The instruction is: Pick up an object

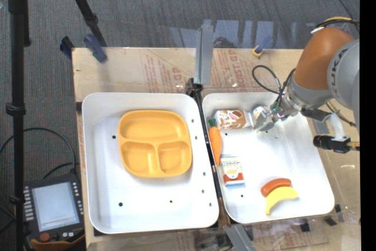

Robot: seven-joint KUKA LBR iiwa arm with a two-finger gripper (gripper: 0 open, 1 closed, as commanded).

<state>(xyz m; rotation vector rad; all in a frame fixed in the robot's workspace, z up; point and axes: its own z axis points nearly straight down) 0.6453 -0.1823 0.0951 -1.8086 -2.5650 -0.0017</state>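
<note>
Two bins: shallow white plastic left bin [100, 185] and shallow white plastic right bin [305, 173] sitting side by side on the table [147, 67].
Left bin: holding a yellow three-compartment plastic plate [155, 143].
Right bin, far side: holding a brown and white small carton [230, 119], lying just beside the jaws.
Right bin, left wall: bearing an orange toy carrot [215, 144], lying lengthwise.
Right bin, middle: holding a white, red and blue small box [232, 171].
Right bin, near side: holding a red toy sausage [275, 186] touching a yellow toy banana [279, 200].
Jaws [263, 119]: hanging low over the right bin's far side; spread or pressed together, cannot tell.
Arm: grey with orange band [320, 62], reaching in from the right.
</note>
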